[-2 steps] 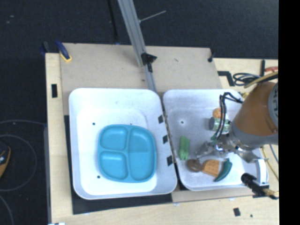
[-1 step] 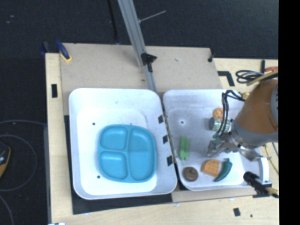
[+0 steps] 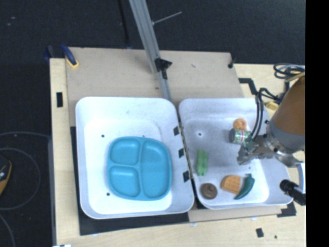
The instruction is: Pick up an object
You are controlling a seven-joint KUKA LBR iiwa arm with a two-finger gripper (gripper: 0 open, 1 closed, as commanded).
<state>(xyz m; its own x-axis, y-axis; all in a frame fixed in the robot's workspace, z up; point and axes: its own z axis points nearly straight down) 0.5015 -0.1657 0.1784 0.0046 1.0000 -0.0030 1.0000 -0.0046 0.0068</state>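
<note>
I cannot tell whether the gripper (image 3: 245, 156) is open or closed; it hangs over the right bin (image 3: 216, 115), just below a green-and-silver can (image 3: 239, 136) with an orange ball (image 3: 239, 124) behind it. Nearer the bin's front edge lie an orange wedge (image 3: 231, 183), a green pepper (image 3: 246, 186), a brown disc (image 3: 208, 190) and a green block (image 3: 202, 161).

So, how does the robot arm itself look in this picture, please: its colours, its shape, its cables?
The arm is a thick, rounded body, orange-brown above and grey below toward the wrist. Black cables loop along its left side. The gripper at its end is a small grey metal part, too blurred to tell details. A black and white fitting shows below the arm.
</note>
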